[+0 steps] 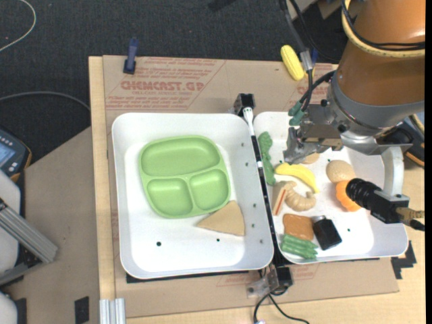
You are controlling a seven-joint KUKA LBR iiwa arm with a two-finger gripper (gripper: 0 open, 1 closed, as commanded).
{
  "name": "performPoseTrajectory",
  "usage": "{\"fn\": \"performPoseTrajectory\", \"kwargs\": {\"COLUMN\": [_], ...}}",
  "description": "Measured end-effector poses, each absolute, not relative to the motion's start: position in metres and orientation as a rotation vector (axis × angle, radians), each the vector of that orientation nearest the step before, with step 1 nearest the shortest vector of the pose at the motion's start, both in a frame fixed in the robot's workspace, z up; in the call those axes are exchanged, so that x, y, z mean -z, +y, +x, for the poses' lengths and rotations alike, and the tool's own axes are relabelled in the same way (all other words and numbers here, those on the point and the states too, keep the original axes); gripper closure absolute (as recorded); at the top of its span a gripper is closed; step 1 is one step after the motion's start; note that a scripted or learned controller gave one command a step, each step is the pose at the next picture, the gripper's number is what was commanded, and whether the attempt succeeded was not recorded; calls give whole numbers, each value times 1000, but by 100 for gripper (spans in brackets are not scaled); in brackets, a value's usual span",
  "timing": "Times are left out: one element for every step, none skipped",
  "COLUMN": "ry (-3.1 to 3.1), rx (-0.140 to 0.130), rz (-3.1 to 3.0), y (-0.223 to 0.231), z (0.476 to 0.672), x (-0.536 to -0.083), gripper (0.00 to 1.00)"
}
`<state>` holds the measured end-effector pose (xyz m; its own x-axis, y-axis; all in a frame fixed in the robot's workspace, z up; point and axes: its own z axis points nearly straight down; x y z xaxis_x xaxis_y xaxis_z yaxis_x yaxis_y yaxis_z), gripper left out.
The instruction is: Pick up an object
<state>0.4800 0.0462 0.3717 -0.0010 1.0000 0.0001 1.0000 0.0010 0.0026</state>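
One hand (295, 155) hovers just above the banana (299, 175) (right bin (378, 245)).

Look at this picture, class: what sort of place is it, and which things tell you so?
Probably a robotics lab test bench. A robot arm reaches over two white bins set on a cardboard sheet; the right bin holds toy food such as a banana, and cables trail across the dark floor.

- Brown cardboard sheet (169, 86) with red print under both white bins
- Blue clip (130, 56) at the sheet's far-left edge
- Black carpet (54, 59) around
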Motion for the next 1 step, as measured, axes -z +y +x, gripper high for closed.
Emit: {"fn": "performPoseTrajectory", "kwargs": {"ry": [2220], "rx": [-5], "rz": [2217], "y": [46], "z": [481], "x": [-382], "gripper": [100]}}
